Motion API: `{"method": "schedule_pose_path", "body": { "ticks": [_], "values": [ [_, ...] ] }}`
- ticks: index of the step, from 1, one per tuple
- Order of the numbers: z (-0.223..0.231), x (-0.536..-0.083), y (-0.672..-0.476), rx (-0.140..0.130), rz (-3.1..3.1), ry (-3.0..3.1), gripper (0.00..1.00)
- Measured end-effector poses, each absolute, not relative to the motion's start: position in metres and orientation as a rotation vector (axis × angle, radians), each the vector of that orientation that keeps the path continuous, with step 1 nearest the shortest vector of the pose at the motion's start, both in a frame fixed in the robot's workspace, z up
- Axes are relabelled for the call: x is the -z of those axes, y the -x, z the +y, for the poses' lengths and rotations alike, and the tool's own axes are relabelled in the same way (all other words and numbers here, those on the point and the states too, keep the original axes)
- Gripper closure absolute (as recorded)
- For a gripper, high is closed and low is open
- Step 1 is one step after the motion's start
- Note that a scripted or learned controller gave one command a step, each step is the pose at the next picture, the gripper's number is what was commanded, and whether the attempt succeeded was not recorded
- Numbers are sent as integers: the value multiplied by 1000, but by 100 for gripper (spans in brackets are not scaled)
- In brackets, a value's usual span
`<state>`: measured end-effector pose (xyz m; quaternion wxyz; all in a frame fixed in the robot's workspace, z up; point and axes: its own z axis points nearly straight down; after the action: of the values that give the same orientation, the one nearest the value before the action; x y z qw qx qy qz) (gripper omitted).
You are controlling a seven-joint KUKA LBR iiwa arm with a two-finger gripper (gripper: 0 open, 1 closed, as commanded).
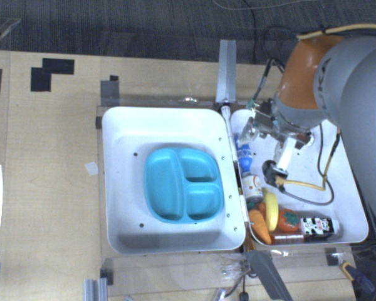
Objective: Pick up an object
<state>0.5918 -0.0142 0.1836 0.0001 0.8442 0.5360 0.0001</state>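
The right bin (351, 199) holds a heap of small objects along its left and front sides. Among them are a yellow banana (271, 209), an orange carrot (259, 226), a blue-capped bottle (243, 156), a small white jar (253, 184) and a black box (317, 226). My gripper (264, 152) hangs over the bin's back left part, just right of the bottle and above the jar. Its fingers are spread open and nothing sits between them. The left bin (122, 137) carries a blue divided tray (183, 184).
A red and green item (289, 221) lies between the banana and the black box. A yellow cable (307, 185) loops from the wrist over the right bin's middle. The grey arm (357, 105) covers that bin's back right. A metal post (226, 68) stands behind the bins.
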Motion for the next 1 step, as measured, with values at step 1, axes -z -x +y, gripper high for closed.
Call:
{"method": "schedule_pose_path", "body": {
  "ticks": [1],
  "values": [
    [-14,-184,-592,0,1683,-2652,0]
  ]
}}
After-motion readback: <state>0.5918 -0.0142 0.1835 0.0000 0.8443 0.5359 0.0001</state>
